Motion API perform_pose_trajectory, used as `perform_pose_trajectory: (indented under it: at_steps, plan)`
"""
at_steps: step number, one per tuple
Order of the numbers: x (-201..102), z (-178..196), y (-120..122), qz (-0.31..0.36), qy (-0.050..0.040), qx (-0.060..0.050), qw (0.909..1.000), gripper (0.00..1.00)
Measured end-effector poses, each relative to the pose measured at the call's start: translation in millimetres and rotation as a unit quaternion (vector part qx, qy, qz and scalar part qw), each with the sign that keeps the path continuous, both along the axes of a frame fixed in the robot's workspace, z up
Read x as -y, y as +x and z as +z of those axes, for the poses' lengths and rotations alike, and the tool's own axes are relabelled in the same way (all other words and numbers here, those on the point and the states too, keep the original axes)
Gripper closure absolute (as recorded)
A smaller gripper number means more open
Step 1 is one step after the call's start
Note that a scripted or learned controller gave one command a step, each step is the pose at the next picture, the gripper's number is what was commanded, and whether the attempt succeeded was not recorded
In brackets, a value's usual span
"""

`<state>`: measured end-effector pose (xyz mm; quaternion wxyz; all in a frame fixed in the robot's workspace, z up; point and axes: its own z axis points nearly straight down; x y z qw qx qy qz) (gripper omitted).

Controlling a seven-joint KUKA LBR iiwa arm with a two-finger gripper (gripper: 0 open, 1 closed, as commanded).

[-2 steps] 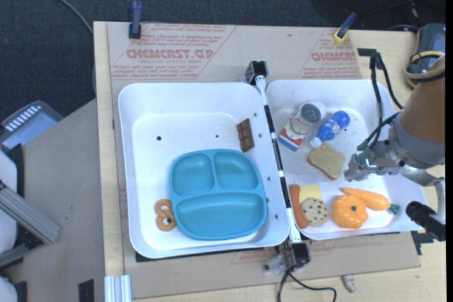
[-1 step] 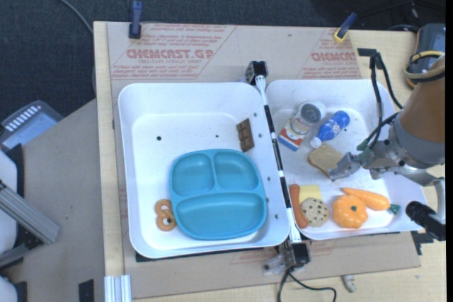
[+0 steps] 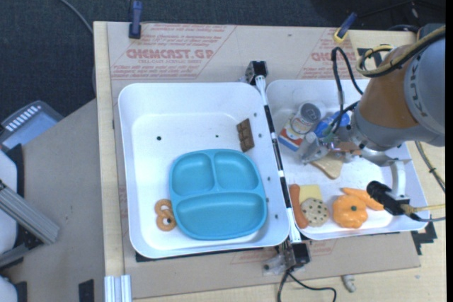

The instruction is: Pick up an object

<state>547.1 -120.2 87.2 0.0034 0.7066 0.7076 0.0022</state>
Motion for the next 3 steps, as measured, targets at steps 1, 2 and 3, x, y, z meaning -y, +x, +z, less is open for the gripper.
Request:
perform_pose_trajectory:
  at_steps: [1,2,3]
  plan:
    - [0.2,10.4,0.7,0.000,-0.0007,0.001,1.0000,1.00]
    - [0.1,10.2,0.6,0.000,-0.0006,0.001,1.0000,0.00]
    - [-0.2,20.1,0.9,0.000,-0.0009,0.002,1.0000,1.00]
